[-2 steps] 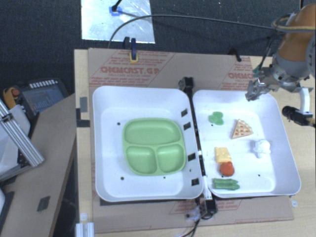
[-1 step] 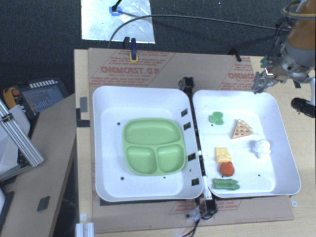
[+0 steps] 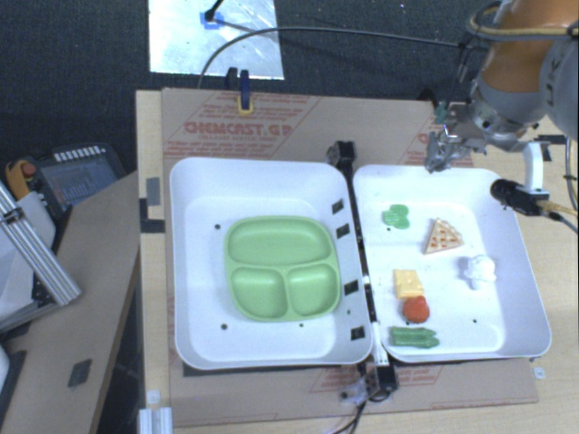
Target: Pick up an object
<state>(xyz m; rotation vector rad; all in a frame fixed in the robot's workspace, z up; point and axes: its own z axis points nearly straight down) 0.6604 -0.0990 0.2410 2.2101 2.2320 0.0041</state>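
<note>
The right white bin holds several toy foods: a green leafy piece, a waffle-patterned pizza slice, a white lump, a yellow cheese block, a red tomato and a green pea pod. My gripper hangs over the far rim of that bin, above and behind the green piece and the slice. Nothing shows between its fingers.
The left white bin holds a green three-compartment tray. A black clamp sits at the far end of the seam between the bins. A dark fitting lies at the right bin's far right rim. A control pendant rests at left.
</note>
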